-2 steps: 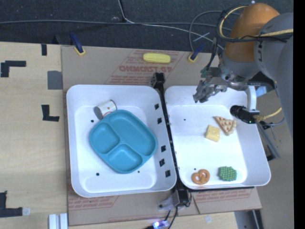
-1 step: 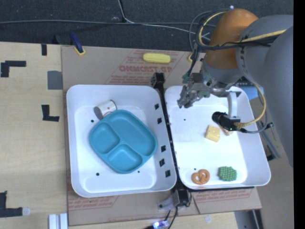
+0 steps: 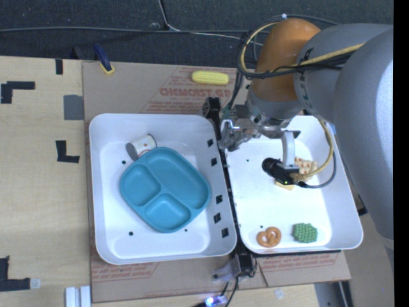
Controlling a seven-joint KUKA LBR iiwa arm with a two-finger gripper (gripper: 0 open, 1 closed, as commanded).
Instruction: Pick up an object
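Pincer (image 3: 235,132) hung at the inner rim of the right bin (image 3: 255,203), spread or pressed together I couldn't tell, nothing seen in it, so the pick looked not yet made; pretzel (image 3: 269,236) and green lump (image 3: 305,233) lay well apart from it.

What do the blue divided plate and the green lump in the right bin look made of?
Blue divided plate: likely hard plastic, smooth and glossy, even colour, moulded compartments. Green lump: bumpy, matte surface; probably soft plastic or rubber toy food, but too small to tell.
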